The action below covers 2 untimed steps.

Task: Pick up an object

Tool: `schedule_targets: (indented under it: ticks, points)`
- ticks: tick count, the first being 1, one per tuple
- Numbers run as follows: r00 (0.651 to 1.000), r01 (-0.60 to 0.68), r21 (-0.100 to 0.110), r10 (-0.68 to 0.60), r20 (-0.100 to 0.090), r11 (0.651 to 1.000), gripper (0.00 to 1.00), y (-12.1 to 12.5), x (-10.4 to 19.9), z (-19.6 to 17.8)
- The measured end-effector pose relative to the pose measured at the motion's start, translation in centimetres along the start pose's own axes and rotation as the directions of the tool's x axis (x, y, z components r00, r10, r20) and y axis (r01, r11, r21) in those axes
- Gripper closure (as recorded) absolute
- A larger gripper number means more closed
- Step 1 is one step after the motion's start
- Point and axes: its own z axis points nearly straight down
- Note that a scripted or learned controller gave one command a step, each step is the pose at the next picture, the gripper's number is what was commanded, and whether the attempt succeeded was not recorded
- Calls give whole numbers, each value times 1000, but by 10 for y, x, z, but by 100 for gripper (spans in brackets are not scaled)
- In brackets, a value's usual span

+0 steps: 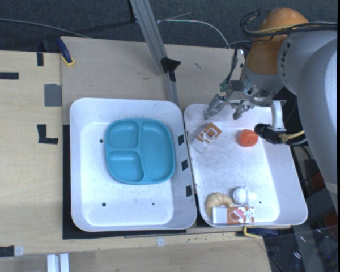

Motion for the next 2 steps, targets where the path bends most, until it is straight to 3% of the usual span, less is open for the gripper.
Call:
schedule_targets:
  ticks: [2]
  points:
    - [1000, 1, -1, -1, 1, 1000, 0, 6, 4, 76]
